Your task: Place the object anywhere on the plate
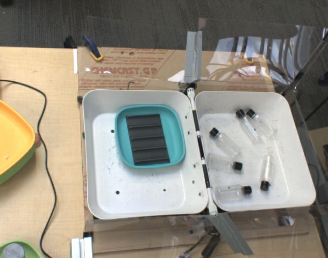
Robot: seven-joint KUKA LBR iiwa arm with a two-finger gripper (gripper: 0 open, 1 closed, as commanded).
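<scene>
- We see a teal square plastic plate (150, 136) in the left white bin (99, 192), clear black-capped vials (251, 122) in the right bin (298, 192).
- We judge nothing picked yet; next, grasp a vial.
- We cannot tell the end effector's state.

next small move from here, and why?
Probably bring the gripper in over the right bin and line up on one vial, such as the one nearest the divider. All the clear black-capped vials lie in that bin, while the teal plate in the left bin carries just a dark ridged insert.
</scene>
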